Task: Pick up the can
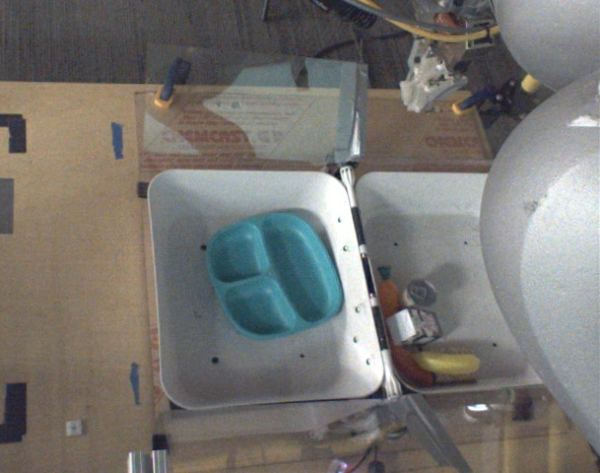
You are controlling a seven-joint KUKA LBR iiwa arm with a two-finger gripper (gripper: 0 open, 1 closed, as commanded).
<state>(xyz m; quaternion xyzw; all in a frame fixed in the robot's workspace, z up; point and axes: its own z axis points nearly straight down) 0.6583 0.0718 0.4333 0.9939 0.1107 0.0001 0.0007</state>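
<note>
Far left: tan bench top [63, 264] marked with black and blue tape. Next, the left shallow white bin [181, 363], holding a teal plastic plate [275, 274] with three compartments, near its middle.

Past the shared rim, the right shallow white bin [428, 205]. Along its left wall, a slim orange piece, perhaps a toy carrot [388, 294]. Just beside that, the small round can with a grey metal top [419, 292], apparently standing upright, top towards the camera. Just below the can, a small silvery boxy object [415, 325], close enough that touching or apart cannot be told. Lower still, a yellow banana [449, 364] lying against a dark red item at the bin's near edge.

Far right: the bulky grey arm [556, 264], covering the right bin's right side. Cannot tell the state of the gripper.

Judged as the approach step: no grasp on the can yet. Next move likely calls for coming down straight over the can's top and closing across its round sides, clear of the orange piece and the silvery object. Little room on either side, so a risk of nudging or catching a neighbour instead.
</note>
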